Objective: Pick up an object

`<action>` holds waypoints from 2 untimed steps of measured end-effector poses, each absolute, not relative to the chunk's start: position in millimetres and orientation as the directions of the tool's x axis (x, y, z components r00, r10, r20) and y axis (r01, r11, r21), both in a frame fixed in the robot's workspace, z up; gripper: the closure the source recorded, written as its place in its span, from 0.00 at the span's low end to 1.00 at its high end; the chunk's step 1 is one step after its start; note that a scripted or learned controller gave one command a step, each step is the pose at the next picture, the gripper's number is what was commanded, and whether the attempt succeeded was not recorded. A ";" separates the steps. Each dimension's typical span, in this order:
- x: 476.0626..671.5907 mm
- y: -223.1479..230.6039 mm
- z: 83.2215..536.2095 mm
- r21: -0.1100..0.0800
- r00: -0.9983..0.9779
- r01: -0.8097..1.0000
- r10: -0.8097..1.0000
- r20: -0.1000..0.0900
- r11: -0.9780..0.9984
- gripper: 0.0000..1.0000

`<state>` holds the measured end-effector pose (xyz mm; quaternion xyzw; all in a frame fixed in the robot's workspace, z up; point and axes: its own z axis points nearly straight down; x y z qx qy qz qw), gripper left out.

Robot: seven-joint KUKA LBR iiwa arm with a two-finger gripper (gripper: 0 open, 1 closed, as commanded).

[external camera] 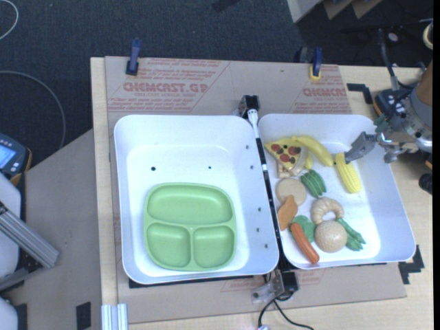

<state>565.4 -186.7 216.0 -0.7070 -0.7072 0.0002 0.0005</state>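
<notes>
The right bin point(395, 205) holds several toy foods: a pizza slice point(287, 154), a banana point(311, 147), a corn cob point(348, 173), a green pepper point(314, 183), a croissant point(326, 208), a carrot point(304, 243) and a beige ball point(331, 235). My gripper point(375, 150) hovers over the bin's upper right part, just right of the corn cob. Its fingers point(358, 147) stand open with nothing between them.
A green divided plate point(190, 225) lies in the left bin point(130, 184). A black hinge strip point(262, 170) runs between the bins. Blue clamps point(133, 57) hold the cardboard base at the back. The arm's wrist point(419, 115) comes in over the right bin's edge.
</notes>
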 end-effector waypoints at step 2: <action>509.8 -96.0 89.4 0.013 0.004 1.000 1.000 -0.004 -0.004 0.00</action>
